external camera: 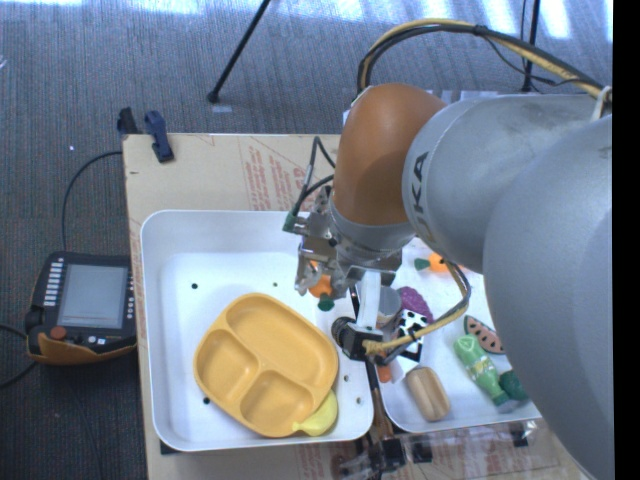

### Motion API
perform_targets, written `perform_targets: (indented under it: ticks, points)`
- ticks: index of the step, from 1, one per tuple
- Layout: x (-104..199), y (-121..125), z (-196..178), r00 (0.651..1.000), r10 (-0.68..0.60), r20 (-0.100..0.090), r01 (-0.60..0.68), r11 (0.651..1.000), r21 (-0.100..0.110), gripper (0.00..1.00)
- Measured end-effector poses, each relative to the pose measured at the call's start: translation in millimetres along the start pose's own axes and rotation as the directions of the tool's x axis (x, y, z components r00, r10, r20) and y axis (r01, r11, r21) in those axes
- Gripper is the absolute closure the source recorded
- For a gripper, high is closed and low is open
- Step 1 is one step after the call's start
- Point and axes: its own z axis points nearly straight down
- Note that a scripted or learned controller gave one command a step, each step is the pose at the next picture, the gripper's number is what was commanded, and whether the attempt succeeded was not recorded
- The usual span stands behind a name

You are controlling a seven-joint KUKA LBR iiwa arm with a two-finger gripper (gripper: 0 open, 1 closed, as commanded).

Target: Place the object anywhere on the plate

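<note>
The yellow three-compartment plate [265, 363] lies in the left bin [165, 268], toward its front. My gripper [320, 282] hangs just past the plate's far right corner, close to the rim between the two bins. A small orange object [320, 289] shows between its fingers, so the gripper is shut on it. The big orange-banded wrist hides the gripper from above, along with part of the right bin.
The right bin [455, 423] holds a purple eggplant [412, 300], a watermelon slice [481, 333], a green bottle [478, 363], a tan bread roll [428, 393] and an orange piece [436, 263]. A yellow item [321, 417] pokes out under the plate's front right edge.
</note>
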Motion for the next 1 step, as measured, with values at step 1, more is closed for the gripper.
perform_targets:
  ticks: [1]
  points:
    - [-1.1,2.5,-4.3,1.0,0.002,-0.001,-0.002,1.0,-0.009,0.0]
